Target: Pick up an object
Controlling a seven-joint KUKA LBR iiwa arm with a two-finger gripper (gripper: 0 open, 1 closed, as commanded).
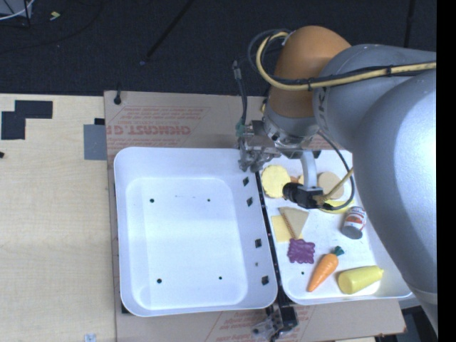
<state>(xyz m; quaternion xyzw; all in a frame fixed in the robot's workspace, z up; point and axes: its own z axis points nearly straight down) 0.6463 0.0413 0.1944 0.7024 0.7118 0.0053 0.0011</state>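
My gripper (251, 155) hangs over the back left corner of the right bin (388, 291), close to the edge shared with the left bin. Just right of it lies a round yellow piece (274, 182). Further toward the front are a pale cheese wedge (293, 221), a purple bunch of grapes (301, 251), an orange carrot (323, 270) and a yellow oblong piece (360, 279). A small can (353, 221) lies at the right side. Another pale round piece (330, 184) sits partly behind a black cable part.
The left bin (135, 191) is a shallow white tray beside the right one. The grey arm with its orange band (306, 55) covers the right bin's back right part. Cardboard (171, 120) lies under both bins.
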